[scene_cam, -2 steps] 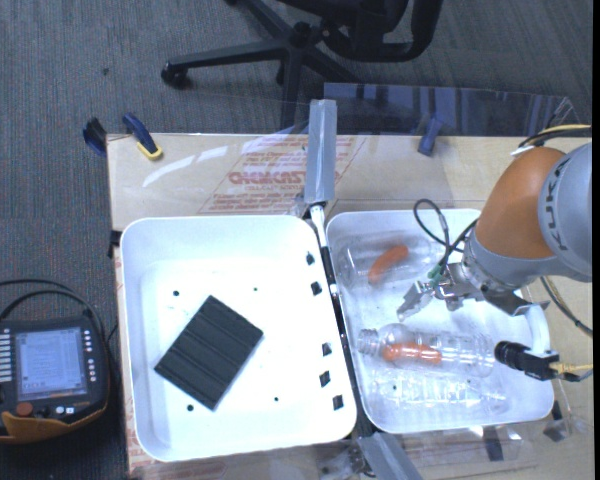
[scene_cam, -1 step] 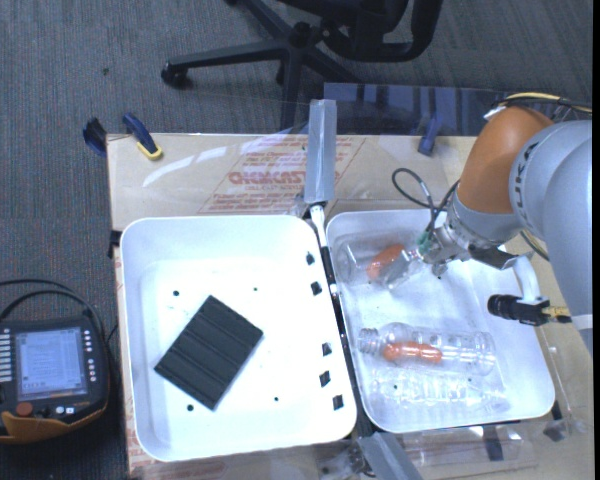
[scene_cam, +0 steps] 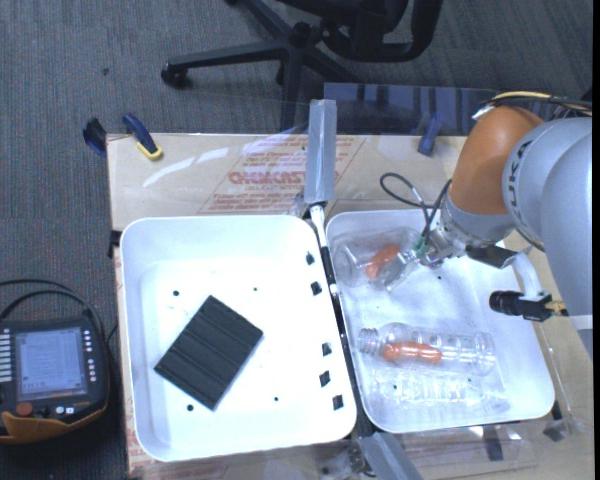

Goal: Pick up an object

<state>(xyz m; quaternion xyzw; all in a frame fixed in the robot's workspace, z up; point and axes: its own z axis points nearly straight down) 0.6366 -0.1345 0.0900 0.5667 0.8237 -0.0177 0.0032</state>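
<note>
A clear plastic bottle (scene_cam: 375,261) with an orange insert lies in the right bin (scene_cam: 540,368), upper left part, its long axis running left-right with a slight tilt. The pincer (scene_cam: 426,251) sits at its right end, touching or just beside it; whether it grips, I cannot tell. Red print on the bench (scene_cam: 180,173) is unreadable.

Arm (scene_cam: 540,183) low, wrist perhaps bent.

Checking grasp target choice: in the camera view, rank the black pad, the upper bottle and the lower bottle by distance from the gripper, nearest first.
1. Upper bottle, right bin, just left of the gripper.
2. Lower bottle, same bin, nearer the camera.
3. Black pad, left bin, far left.
</note>
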